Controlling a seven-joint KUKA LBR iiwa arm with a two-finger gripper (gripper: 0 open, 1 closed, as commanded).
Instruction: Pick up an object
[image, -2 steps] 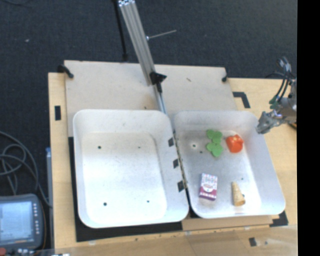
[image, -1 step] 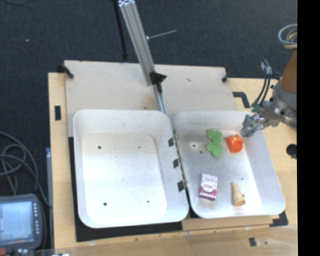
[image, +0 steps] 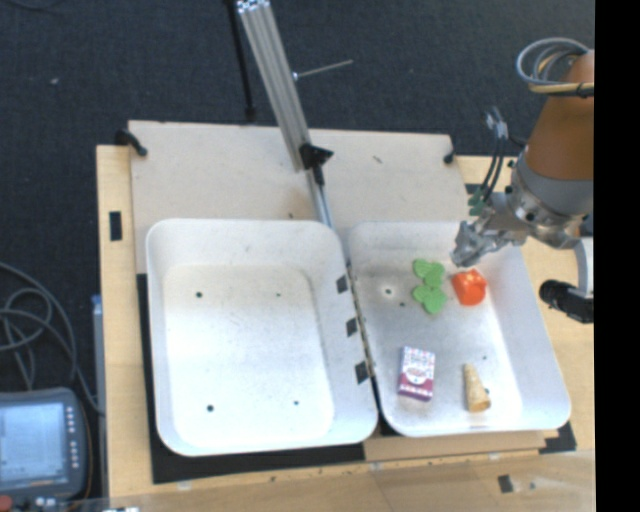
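Note:
In the right bin (image: 520, 345) lie a green leafy toy (image: 430, 285), a red-orange round object (image: 469, 288), a small purple and white box (image: 417, 373) and a tan cone-like piece (image: 476, 388). My gripper (image: 468, 250) hangs at the bin's upper right, just above the red-orange object and to the right of the green toy. Nothing shows between its fingertips.
The left bin (image: 250, 335) sits beside the right one, with black clips along the shared rim. A slanted metal bar (image: 285, 95) rises behind the bins. A screen device (image: 40, 445) and cables lie on the floor at the left.

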